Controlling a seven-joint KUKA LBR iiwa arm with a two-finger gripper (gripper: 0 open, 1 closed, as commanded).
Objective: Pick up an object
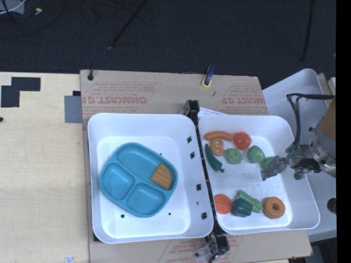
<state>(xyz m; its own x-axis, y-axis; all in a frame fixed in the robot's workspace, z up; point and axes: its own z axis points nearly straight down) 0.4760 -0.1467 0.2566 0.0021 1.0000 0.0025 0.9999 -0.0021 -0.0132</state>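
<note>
The arm (pixel 323 147) reaches in from the right, end effector (pixel 272 169) low.

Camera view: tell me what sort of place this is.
Probably a robotics lab bench set up for picking trials. Two shallow white bins sit side by side on a cardboard sheet: the right bin holds toy food such as a donut, the left bin a blue divided plate. Cables trail across the dark floor behind.

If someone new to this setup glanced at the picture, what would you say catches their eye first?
Probably the blue divided plate in the left bin, with a waffle-like brown piece lying in one compartment. Next, the scatter of bright toy foods in the right bin: a red tomato, green broccoli and a glazed donut. The gripper reaches in from the right edge, over that bin.
</note>
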